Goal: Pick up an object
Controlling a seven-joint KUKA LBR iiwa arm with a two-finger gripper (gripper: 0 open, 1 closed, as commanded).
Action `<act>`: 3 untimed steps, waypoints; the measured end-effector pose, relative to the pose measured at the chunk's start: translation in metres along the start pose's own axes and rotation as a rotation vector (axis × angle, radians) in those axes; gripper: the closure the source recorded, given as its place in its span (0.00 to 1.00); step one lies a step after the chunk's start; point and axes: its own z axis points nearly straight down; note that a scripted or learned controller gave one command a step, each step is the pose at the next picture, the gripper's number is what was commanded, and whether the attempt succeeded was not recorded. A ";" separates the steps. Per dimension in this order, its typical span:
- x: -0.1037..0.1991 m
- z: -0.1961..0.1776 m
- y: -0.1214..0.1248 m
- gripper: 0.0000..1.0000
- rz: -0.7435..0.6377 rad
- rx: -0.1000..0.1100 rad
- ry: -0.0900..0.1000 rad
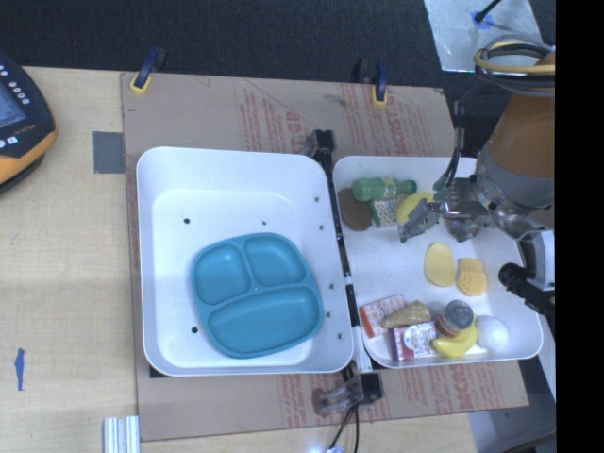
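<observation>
The gripper (427, 217) hangs over the upper part of the right bin (377, 352), reaching in from the right. Its two dark fingers (415, 225) point left and down and stand a little apart, with nothing visible between them; how wide they are open is hard to judge at this angle.

Just left of the fingertips lies a green bottle (382, 189), with a brown round piece (356, 214) beside it. A yellow item (412, 206) sits right at the fingers, partly hidden by them. Below the gripper, apart from it, lie a pale yellow lump (439, 264) and an orange piece (471, 276). Along the bin's lower edge are a red packet (382, 313), a small jar (457, 316), a banana (453, 344) and a white ball (492, 333).

The left bin (160, 187) holds a blue tray (257, 293), well apart from the gripper.
</observation>
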 end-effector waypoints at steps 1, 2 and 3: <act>0.013 -0.011 0.045 0.00 -0.002 -0.006 -0.001; -0.036 0.119 0.023 0.00 0.005 0.013 -0.001; -0.006 0.139 0.079 0.00 -0.004 -0.004 -0.001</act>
